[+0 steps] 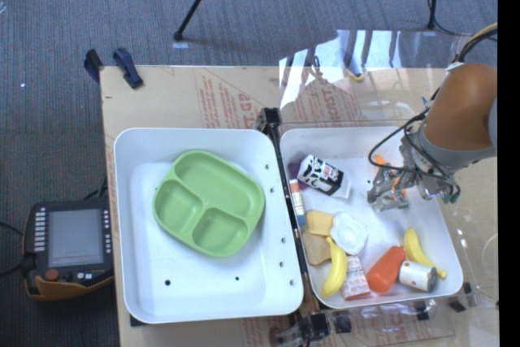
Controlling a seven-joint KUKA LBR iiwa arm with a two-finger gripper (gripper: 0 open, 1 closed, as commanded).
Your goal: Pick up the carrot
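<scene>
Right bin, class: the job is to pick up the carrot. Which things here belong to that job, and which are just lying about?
For the job:
carrot
hand
right bin

Lying about:
two bananas
cow-print carton
white cup
green divided plate in the left bin

The carrot [385, 270] is orange, lying in the white right bin [452, 244] between two yellow bananas [335, 275]. A black-and-white cow-patterned carton [319, 175] sits farther back. The left bin [134, 256], also white, bears a light green divided plate [209, 202].
</scene>
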